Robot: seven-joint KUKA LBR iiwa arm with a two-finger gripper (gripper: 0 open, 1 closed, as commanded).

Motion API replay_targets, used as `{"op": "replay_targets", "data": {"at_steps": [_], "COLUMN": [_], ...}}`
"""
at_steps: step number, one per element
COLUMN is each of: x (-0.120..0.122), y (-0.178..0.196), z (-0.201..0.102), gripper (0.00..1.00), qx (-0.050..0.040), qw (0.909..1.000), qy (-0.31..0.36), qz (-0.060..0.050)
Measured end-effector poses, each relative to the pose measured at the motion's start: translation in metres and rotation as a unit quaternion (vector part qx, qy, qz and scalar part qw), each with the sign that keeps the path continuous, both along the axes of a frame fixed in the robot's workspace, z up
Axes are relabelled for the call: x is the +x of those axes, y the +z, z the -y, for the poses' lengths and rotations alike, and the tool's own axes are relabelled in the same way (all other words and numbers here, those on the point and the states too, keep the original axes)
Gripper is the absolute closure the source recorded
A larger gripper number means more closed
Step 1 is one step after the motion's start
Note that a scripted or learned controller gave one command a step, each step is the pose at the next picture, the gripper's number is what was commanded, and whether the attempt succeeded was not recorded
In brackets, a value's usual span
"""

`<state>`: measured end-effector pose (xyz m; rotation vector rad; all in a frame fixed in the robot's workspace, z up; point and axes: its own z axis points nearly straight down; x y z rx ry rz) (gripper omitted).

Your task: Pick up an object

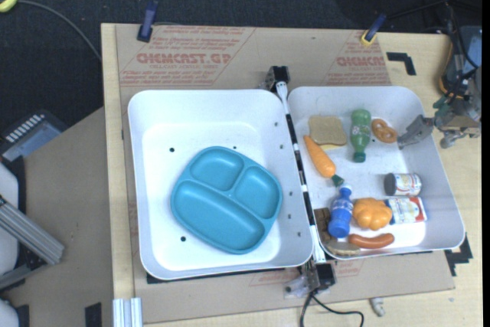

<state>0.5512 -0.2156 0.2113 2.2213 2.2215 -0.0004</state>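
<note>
Camera view from above: the tool (419, 131) sits at the right edge of the frame, over the upper right rim of the right bin (440, 165). Its grey fingers reach left toward a pretzel (384, 131); whether they are open or closed cannot be told, and nothing shows between them.

Red print on the cardboard (230, 50) under the bins reads what looks like "CHEMCAST GP", twice, along the top of the tabletop (459, 188). Labels on the small items are too small to read.

Inside the right bin, a carrot (320, 156) lies on a diagonal, its thick end upper left and its tip lower right. A green bottle (360, 134) stands with its long axis up-down in the frame, beside a bread slice (329, 131). A can (403, 184) lies on its side at mid right. Below it are a blue bottle (340, 214), an orange pepper (370, 214), a white carton (407, 210) and a sausage (370, 240) lying left-right along the lower rim.

The left bin (153, 119) holds a blue divided plate (226, 199), tilted diagonally.
</note>
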Motion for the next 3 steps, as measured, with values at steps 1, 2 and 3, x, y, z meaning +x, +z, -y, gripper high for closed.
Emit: {"op": "replay_targets", "data": {"at_steps": [1, 2, 3], "x": [-0.009, 0.042, -0.013], "y": [-0.126, -0.126, -0.127], "z": [-0.005, -0.052, 0.002], "gripper": [0.0, 0.0, 0.0], "qx": [0.0002, 0.0001, 0.0028], "qw": [1.0, 1.0, 1.0], "qy": [0.0, 0.001, 0.001], "qz": [0.0, 0.001, -0.002]}}
